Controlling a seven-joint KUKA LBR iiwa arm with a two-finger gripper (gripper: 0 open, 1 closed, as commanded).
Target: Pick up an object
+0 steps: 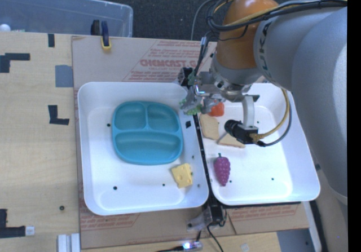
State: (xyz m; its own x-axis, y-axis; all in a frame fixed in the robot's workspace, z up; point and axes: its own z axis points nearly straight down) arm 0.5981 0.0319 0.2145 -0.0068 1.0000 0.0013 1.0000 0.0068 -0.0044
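Toast slice (210, 127), pale tan, lies in the right bin (282, 186) close against the wall shared with the left bin (93, 149), and looks the likeliest pick, since the gripper (198, 98) hangs just above and beside it at the bins' common edge. Gripper state: cannot tell; the wrist and cabling hide it. Nothing is visibly held. A small orange piece (217, 110) sits touching or just behind the toast, partly under the wrist, and a second tan wedge (231, 141) lies just beside it under a black fitting (237, 129) with a yellow hose. Purple grapes (222, 169) rest further forward in the same bin, apart from the others. In the left bin sit a blue divided plate (148, 132) and a yellow cheese wedge (182, 175) near the front right corner. Judgement: the step in hand is the approach. To do it well, the descent should be centred on the toast, clear of the dividing wall, as a flat slice lying beside a rim gives little purchase. Risk: catching the wall, or nudging the orange piece instead.
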